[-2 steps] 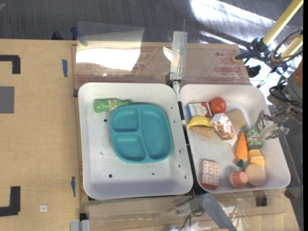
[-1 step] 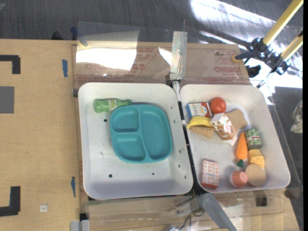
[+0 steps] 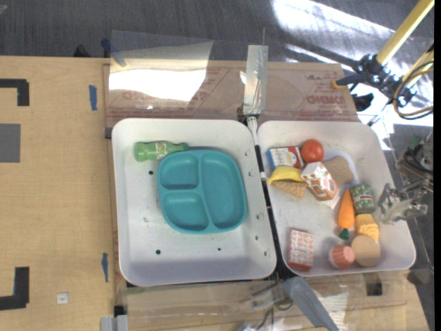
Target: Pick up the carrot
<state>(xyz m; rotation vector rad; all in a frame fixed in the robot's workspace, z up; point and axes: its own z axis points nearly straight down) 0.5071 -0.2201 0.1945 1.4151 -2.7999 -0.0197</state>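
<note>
Carrot (image 3: 346, 212) wedged among toy food in right bin (image 3: 393, 157), tight approach; claw (image 3: 398, 204) at right rim, openness unclear.

You have two bins side by side: in the left bin (image 3: 131, 254) a tray (image 3: 202, 190) sits in the middle with a bottle (image 3: 158, 149) lying just behind its left corner. In the right bin (image 3: 396, 257) the carrot (image 3: 346, 212) lies right of centre, a can (image 3: 363, 198) touching its right side, a tomato (image 3: 312, 150) well behind it, a banana (image 3: 286, 176) to its left. A carton (image 3: 301, 248) lies near the front, left of the carrot, and the gripper (image 3: 398, 204) is at the bin's right rim, near the can.
</note>
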